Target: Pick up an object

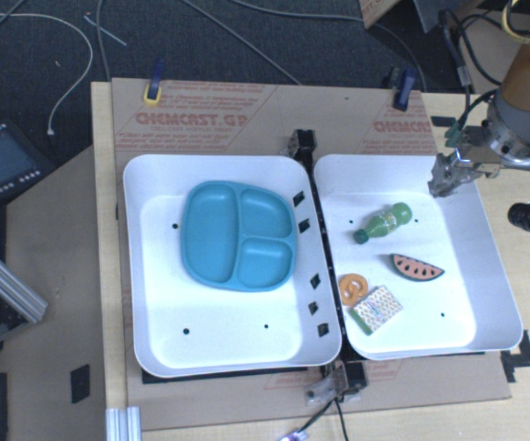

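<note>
Camera view, looking down at a slant: I see the arm (pixel 522 90) coming in from the upper right of the frame, its orange band above a grey wrist, with the gripper (pixel 445 180) hanging over the upper right rim of the right bin (pixel 485 310). Whether the jaws are spread or pressed together I cannot tell (they are small and dark against the rim), and I see nothing between them.

In the right bin, a green bottle (pixel 383 223) lies on its side in the upper middle, its long axis running from lower left to upper right, darker cap end toward the lower left. Just below and to its right lies a watermelon slice (pixel 417 267), a flat wedge with its long axis nearly level, curved rind side down. Toward the bin's lower left sit an orange pretzel (pixel 353 288), a looped shape, and touching it at lower right a small patterned packet (pixel 377 309), squarish and tilted.

The left bin (pixel 154 338) holds a blue divided plate (pixel 238 235), smooth plastic with rounded corners and three compartments. Both bins are shallow, white and glossy, resting on a cardboard sheet (pixel 200 108).
</note>
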`<state>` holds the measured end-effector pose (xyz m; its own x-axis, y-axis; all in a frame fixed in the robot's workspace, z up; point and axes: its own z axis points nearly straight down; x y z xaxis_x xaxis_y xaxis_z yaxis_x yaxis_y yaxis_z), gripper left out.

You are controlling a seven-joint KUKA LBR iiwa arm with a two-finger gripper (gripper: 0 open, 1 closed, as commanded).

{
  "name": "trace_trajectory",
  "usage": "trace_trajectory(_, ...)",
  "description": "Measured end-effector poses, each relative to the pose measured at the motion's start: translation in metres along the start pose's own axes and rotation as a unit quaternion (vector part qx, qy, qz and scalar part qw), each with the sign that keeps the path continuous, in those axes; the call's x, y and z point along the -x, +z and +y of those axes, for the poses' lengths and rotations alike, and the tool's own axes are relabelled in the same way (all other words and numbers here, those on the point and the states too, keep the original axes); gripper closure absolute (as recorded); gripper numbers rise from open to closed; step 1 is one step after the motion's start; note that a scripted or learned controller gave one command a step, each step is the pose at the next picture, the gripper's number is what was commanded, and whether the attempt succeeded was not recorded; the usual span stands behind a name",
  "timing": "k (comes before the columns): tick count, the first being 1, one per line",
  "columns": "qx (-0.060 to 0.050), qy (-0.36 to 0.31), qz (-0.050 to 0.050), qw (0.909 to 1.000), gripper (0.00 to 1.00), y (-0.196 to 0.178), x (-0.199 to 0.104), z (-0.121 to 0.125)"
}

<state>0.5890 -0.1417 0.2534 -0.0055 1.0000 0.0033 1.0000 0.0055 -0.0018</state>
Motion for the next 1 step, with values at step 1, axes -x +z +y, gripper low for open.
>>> trace_trajectory(1, 0.000, 0.001, -0.001, 1.0000, 1.00, 0.0025, -0.0429, -0.0001)
